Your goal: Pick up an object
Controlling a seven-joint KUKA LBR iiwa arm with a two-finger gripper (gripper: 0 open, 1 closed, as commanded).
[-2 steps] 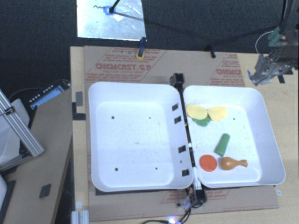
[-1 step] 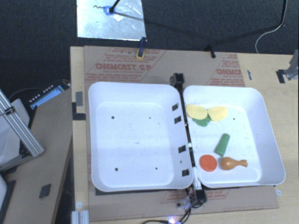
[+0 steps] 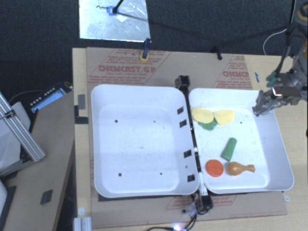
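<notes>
Gripper [image 3: 263, 105]: over right white bin's [image 3: 279, 148] far-right corner; finger state indeterminable. Candidates, mid-bin: green plastic cylinder [image 3: 229, 148], orange disc [image 3: 214, 168], brown drumstick-shaped toy [image 3: 239, 168]. Risk: the close-set disc and drumstick getting nudged, grasp slipping.

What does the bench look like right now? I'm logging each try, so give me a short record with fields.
right bin: holds all the items
far items: two yellow pieces over a green piece
middle: green cylinder, tilted
near items: orange-red disc beside a brown drumstick-shaped toy
left bin: white, four dark marks
gripper: over the right bin's far right corner, nothing seen held
</notes>
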